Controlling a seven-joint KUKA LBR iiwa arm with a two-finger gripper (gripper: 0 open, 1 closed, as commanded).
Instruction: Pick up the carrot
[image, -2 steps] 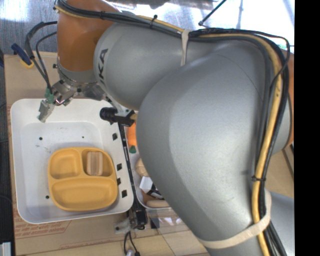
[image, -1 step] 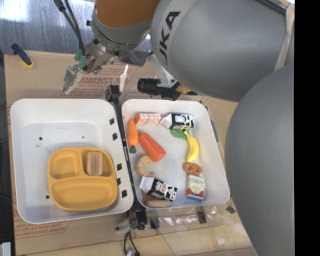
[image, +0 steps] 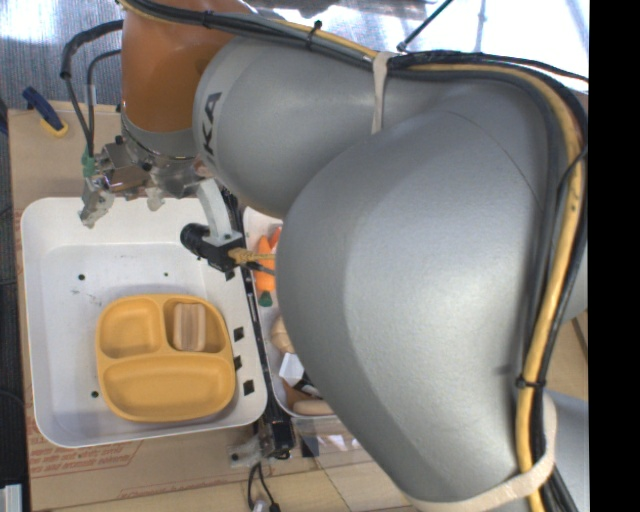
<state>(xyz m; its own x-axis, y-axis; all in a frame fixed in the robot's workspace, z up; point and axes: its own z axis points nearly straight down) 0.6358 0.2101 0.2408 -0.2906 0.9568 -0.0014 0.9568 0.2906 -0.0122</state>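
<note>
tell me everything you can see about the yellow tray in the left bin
The yellow tray is a divided plate with rounded corners, plastic by its look, lying flat on the floor of the left white bin, toward the near end. It has three compartments: one wide one along the near side and two smaller ones behind it. The small compartment on the right holds a tan, rounded block; the other two look bare. Nothing else touches the tray, and the gripper hangs well away, above the bin's far rim.
</note>
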